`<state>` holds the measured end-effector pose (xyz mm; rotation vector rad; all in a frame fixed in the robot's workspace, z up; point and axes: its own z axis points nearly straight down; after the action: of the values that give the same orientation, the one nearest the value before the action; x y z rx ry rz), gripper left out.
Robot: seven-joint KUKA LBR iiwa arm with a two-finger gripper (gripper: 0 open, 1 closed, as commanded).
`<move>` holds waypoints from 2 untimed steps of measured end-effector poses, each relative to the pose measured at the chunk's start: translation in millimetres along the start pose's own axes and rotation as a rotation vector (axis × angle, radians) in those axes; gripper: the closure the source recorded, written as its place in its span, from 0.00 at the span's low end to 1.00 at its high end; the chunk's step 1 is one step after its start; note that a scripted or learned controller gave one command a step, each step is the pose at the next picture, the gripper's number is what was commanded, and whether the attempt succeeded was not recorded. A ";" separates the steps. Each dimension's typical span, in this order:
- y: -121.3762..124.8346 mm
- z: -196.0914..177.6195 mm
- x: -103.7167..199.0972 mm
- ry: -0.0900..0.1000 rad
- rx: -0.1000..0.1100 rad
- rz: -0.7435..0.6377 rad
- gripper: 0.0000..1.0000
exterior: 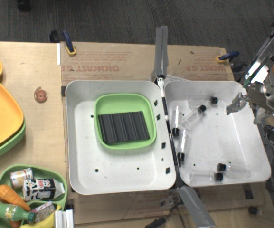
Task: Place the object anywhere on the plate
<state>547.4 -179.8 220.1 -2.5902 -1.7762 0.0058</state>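
The pincer [235, 104] hangs at the right bin's [262, 167] far edge, grip impossible to tell, clear vials [193, 117] lie loose below it, and the green plate [125, 104] awaits in the left bin [80, 170]: nothing placed yet.

**Even overhead light, soft focus at the bench**

Bright, diffuse light falls from above, leaving only faint shadows inside the two white bins [80, 175]. The right bin's floor verges on washed-out, swallowing the clear vials [193, 117]. Detail is soft and grainy throughout; the arm [269, 80] at the right edge blurs.
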 end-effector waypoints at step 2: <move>-51.3 30.2 89.8 -0.001 0.003 0.506 0.00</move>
<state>531.8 -77.6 189.9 -2.9514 -1.0713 0.0092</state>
